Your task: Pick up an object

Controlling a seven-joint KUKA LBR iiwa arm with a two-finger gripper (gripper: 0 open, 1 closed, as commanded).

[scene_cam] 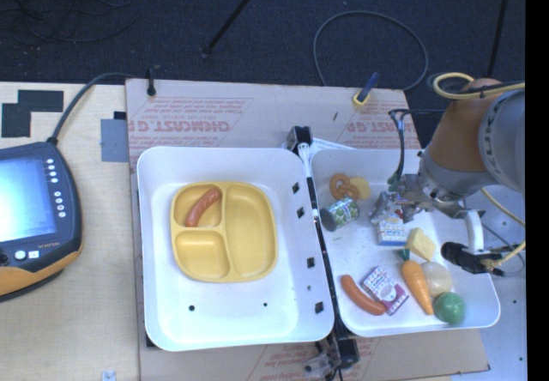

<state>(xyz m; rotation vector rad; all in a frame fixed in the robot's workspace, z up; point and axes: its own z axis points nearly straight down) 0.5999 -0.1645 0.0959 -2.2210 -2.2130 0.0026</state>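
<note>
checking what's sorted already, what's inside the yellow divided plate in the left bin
A single sausage lies in the upper-left compartment of the yellow plate. The other two compartments show bare yellow. Nothing covers the plate, so nothing in it is hidden.

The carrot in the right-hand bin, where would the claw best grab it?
Probably across the carrot's thicker upper half, coming straight down from above. It lies flat and tapers toward the bottom, so the wide end gives more to pinch. The green ball and pale item crowd its right side, so space is tight.
</note>
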